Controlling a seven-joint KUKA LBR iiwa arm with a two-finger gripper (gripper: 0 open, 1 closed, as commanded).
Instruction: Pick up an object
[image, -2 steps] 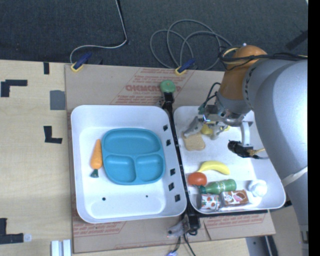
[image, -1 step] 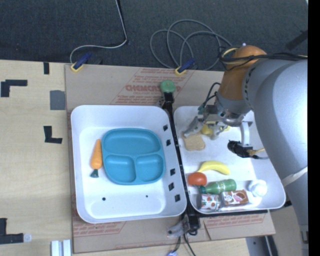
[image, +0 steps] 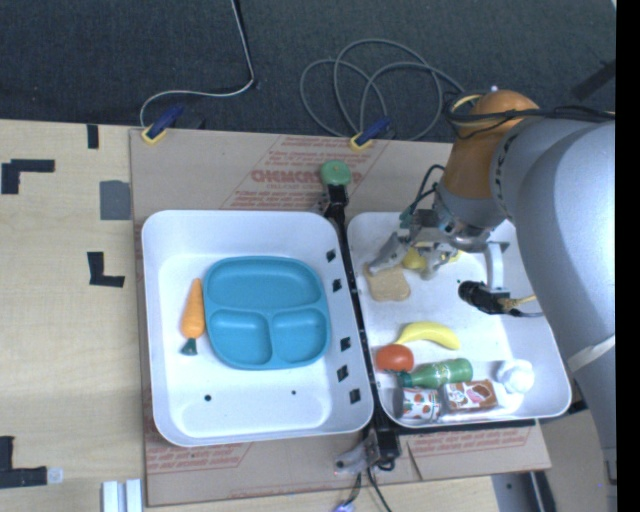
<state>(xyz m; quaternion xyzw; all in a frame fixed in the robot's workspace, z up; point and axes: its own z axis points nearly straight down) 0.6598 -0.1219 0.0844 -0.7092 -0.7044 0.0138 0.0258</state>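
Two white bins (image: 160, 240) on cardboard-topped bench (image: 270, 170), dark carpet (image: 100, 50) behind, fingers (image: 385, 262) perhaps open, unclear.

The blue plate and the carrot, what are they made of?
The plate looks like smooth moulded plastic: one even blue, rounded compartments, soft sheen. The carrot is probably plastic too, a toy, plain orange with a green tip, though too small to be sure.

I see the right bin's objects: a tan bread slice (image: 389, 287) lying flat at far left; a yellow banana (image: 429, 334) mid-bin; a red tomato (image: 395, 357) touching a green bottle (image: 437, 374) on its side nearer.
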